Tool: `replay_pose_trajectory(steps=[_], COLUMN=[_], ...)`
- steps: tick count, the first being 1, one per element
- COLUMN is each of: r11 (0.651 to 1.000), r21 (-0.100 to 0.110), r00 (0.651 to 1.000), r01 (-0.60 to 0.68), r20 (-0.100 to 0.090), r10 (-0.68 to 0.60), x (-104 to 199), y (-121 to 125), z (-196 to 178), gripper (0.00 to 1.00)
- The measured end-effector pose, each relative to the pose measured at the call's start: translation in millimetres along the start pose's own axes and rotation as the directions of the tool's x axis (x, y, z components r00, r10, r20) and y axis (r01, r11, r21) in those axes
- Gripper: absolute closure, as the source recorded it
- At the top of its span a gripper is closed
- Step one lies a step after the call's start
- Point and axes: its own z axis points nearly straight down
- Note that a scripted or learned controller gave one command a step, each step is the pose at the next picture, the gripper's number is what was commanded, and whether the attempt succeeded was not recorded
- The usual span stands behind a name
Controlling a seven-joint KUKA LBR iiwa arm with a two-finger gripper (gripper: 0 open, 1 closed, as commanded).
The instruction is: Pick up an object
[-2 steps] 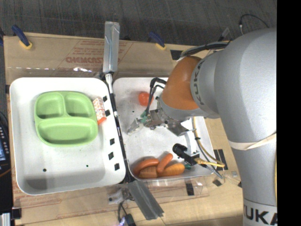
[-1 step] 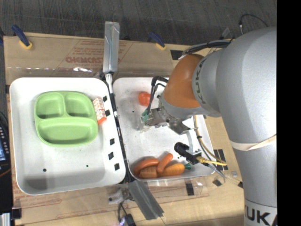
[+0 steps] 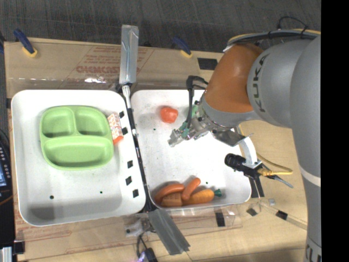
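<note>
Two bins (image 3: 22, 146): right one holds a tomato (image 3: 168, 114) at the back, sausages (image 3: 182, 192) at the front. Gripper (image 3: 175, 137) hovers just in front of tomato; fingers' spread cannot be told, nothing visibly held

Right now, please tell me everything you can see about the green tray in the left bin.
The green tray is light green and looks like matte plastic. It has rounded corners and three compartments: two smaller ones along its far side and one long one along its near side, all empty. It lies flat in the far part of the left bin. A small white and orange packet sits against its right edge.
</note>
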Motion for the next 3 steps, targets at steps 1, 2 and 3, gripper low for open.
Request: replay_pose_trajectory(steps=[1,2,3], r11=[1.0,1.0,0.985], r21=[0.001,0.005,-0.001], r00=[1.0,1.0,0.985], r01=[0.0,0.011,0.174], r20=[-0.001,-0.004,0.003], r10=[0.0,-0.011,-0.174], x=[0,12,-73], y=[0,-66,-44], z=[1,96,-26], gripper=[0.0,0.0,0.0])
